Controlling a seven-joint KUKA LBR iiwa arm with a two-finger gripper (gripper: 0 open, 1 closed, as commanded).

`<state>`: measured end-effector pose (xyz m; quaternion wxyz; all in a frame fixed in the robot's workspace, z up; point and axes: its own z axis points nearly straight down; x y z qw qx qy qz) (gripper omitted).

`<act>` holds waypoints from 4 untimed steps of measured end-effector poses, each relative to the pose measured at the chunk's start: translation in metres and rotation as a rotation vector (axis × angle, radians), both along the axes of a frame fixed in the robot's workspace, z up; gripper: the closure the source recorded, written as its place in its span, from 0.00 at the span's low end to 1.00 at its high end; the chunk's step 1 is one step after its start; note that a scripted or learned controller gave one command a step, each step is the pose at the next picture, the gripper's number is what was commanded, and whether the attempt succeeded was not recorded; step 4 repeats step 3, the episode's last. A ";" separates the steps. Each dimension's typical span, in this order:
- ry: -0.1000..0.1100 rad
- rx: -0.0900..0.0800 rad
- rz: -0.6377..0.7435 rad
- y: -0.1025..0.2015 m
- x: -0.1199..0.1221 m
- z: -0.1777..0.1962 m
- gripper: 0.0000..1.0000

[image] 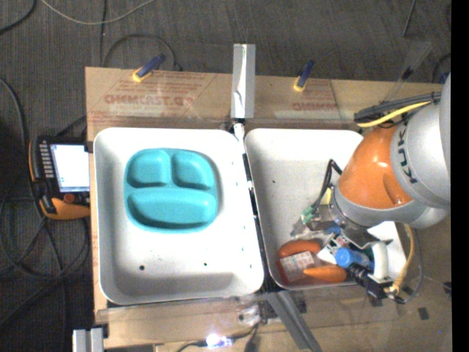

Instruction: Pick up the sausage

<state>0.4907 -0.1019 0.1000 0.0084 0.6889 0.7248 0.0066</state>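
From the camera view I have the arm (388, 174) reaching over the right bin (293, 152), its pincer (344, 251) low at that bin's near edge, so the wrist hides the tips and I cannot tell how they are set. The sausage (297, 248), a reddish piece, lies in the near corner just beside the pincer, next to an orange piece (322, 273). The teal divided plate (174, 189) sits alone in the left bin (110, 270), likely as a drop spot on the bench (183, 94).
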 end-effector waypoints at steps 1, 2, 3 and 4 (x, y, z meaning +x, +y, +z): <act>0.024 0.001 -0.014 0.035 -0.007 0.083 1.00; 0.024 0.002 -0.013 0.035 -0.007 0.083 0.00; 0.026 -0.002 0.058 0.023 -0.008 0.083 0.00; 0.026 -0.002 0.058 0.023 -0.008 0.083 0.00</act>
